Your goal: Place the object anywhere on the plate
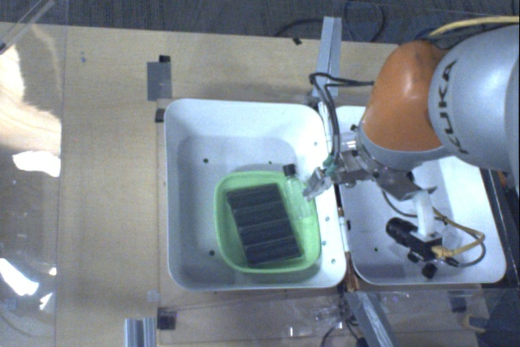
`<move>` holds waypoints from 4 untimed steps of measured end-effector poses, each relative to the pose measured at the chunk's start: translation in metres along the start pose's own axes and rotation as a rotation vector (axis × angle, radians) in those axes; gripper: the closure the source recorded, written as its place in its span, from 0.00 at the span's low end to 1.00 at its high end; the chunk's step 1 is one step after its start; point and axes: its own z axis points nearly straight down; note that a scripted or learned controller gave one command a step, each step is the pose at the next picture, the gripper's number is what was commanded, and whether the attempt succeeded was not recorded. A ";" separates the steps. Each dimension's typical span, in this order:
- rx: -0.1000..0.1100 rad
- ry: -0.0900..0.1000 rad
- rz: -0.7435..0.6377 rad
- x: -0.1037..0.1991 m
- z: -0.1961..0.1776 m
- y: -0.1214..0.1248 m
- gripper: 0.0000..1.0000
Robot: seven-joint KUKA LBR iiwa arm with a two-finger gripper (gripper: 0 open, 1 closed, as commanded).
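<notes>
A green plate (225,211) lies in the left bin (191,134), toward its front right. A black ridged block (262,225) rests flat on the plate and covers most of it. A clear bottle-like thing with a small black cap (294,189) lies along the plate's right rim. My gripper (317,184) hangs right at this clear thing's right side, just over the wall between the two bins. The view does not show whether the clear thing is in its grasp.
The arm's orange band and grey wrist (406,106) hang over the left part of the right bin (471,199). The divider wall (340,232) between the bins runs just under the gripper. The left bin's back and left floor show bare white.
</notes>
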 end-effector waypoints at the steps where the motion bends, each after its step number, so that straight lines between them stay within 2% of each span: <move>1: -0.004 -0.002 -0.025 -0.055 -0.001 0.008 0.00; 2: -0.004 -0.002 -0.009 -0.053 -0.082 -0.028 0.00; 3: -0.005 -0.001 0.087 0.002 -0.094 -0.023 0.00; 4: -0.002 0.000 0.106 0.065 -0.091 -0.008 0.00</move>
